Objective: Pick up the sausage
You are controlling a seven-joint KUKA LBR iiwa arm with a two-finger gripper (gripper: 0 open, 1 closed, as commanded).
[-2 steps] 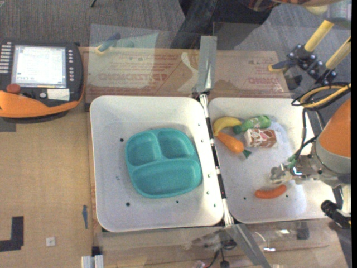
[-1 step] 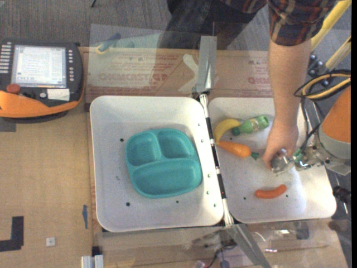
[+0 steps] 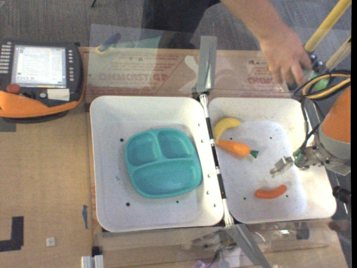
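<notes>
From the camera above the bench we see two shallow white bins side by side, and all the action sits in the right bin. There lies the sausage, reddish-orange, flat on the bin floor toward the near edge, tilted slightly with its right end higher in the picture. Just above it, apart from it, hangs the gripper, reaching in from the right on the grey arm with its orange band; the metal fingertips point left and down toward the bin floor, and nothing sits between them, though we cannot tell how far apart they stand from this angle. Further up the same bin we spot a carrot with its green tip pointing right, and touching or nearly touching its upper side, a banana curled near the divider between the bins. Over in the left bin a teal compartment plate rests in the middle. At the far left of the bench sits the teach pendant, screen lit, orange underside showing. And at the top right a person's hand, blurred, reaches over the bench edge near a yellow pole.
</notes>
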